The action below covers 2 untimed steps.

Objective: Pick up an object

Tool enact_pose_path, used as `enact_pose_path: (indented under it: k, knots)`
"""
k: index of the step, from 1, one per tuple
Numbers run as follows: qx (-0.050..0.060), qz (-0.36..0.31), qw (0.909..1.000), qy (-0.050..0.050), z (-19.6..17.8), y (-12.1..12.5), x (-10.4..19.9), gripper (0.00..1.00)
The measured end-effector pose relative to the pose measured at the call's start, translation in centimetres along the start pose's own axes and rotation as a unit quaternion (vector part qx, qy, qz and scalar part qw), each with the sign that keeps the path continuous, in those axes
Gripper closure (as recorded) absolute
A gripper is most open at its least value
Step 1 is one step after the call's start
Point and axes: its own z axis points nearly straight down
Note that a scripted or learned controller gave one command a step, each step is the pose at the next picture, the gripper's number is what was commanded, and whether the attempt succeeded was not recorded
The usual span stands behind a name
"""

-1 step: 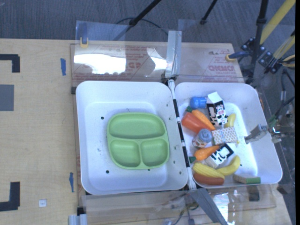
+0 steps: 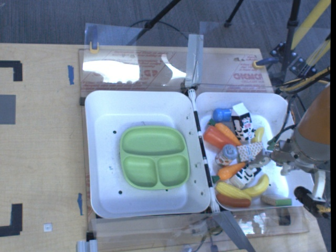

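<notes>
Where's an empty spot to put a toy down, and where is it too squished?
Bare white floor rings the green divided plate in the left bin, widest behind it toward the back wall. The plate's three compartments are free too. The right bin is crowded: carrot, milk carton, banana and more, with the gripper over them.

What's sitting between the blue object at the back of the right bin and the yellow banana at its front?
In the camera view, between the blue object and the yellow banana lie two orange carrots and a small grey-and-blue bottle.
</notes>
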Motion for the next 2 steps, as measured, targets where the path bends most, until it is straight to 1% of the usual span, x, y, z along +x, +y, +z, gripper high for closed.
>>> enact_pose_path:
  k: [1,2]
  knots:
    - [0.000,0.049,0.9988,-0.001,-0.4,7.6,-2.2,0.00]
    - [-0.001,-0.003,1.0000,-0.001,1.4,13.3,0.4,0.00]
